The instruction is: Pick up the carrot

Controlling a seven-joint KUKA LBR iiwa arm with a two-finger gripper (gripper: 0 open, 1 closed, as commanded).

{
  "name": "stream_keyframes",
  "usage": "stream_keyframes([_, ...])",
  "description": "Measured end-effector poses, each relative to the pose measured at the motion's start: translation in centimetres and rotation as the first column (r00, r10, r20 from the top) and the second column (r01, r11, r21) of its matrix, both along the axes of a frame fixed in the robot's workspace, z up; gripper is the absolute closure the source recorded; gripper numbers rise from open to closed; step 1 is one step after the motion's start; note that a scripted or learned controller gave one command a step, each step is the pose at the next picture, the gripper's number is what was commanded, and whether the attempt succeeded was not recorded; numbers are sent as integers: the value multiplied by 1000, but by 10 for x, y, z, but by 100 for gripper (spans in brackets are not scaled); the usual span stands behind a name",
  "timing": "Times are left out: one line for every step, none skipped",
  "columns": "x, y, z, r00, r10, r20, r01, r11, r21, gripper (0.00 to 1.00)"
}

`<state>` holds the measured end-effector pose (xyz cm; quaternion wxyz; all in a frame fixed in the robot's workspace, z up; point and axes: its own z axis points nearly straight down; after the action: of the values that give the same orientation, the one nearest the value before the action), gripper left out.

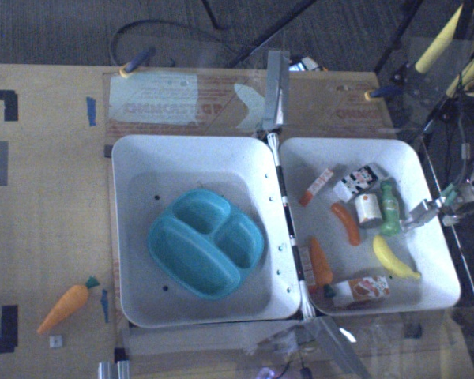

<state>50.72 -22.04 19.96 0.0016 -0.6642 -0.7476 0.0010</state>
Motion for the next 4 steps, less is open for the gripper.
stream_keyframes([80, -2, -44, 996, 88, 1, -88, 996, 0, 0])
stream_keyframes([100, 19, -91, 984, -178, 1, 178, 984, -2, 0])
stream_keyframes([87, 91, -114, 890, -456, 4, 456, 890, -1, 0])
stream_keyframes([87, 91, -105, 892, -453, 2, 453, 892, -4, 100])
